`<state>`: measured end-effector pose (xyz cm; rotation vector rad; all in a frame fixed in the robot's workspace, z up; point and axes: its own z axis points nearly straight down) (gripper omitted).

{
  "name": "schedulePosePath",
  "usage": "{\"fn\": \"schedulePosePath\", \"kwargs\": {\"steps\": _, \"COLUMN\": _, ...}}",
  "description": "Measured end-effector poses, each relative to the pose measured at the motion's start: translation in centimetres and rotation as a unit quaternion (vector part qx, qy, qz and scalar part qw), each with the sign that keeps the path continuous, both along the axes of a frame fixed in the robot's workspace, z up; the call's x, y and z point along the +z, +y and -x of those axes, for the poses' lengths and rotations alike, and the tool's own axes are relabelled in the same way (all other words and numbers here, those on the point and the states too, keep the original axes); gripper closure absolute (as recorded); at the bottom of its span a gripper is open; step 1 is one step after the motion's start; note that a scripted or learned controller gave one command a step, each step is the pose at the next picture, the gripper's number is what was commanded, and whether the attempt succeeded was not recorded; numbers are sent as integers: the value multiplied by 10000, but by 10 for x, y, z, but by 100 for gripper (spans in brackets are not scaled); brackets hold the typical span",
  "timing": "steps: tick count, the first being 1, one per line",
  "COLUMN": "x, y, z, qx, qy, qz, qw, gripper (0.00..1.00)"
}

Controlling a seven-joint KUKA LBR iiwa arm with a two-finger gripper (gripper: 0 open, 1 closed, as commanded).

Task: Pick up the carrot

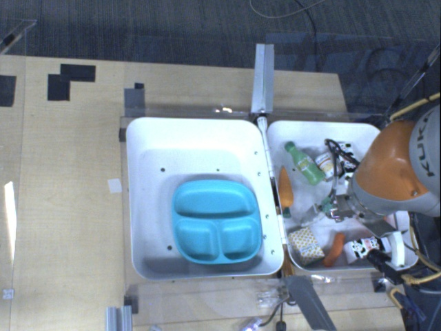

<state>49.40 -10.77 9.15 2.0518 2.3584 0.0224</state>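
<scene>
Carrot [284, 188]: right bin, against left wall, long axis up-down in frame | Gripper [335, 207]: right of the carrot, slightly lower; opening cannot be told, no object seen held | You must travel left.

Single fixed camera high above the bench [62, 185], looking down at a slight slant, far enough back to take in both white bins, left bin [148, 157] near the centre, right bin [303, 133] toward the right edge, dark carpet [138, 12] along the top.
</scene>
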Motion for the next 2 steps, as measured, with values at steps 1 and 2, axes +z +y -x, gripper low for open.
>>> {"fn": "schedulePosePath", "kwargs": {"steps": 1, "x": 12, "y": 2, "z": -2, "qx": 15, "qy": -22, "qz": -10, "qw": 10000, "gripper": 100}}
{"fn": "schedulePosePath", "kwargs": {"steps": 2, "x": 0, "y": 0, "z": 2, "qx": -2121, "qy": 24, "qz": -46, "qw": 9772, "gripper": 100}}
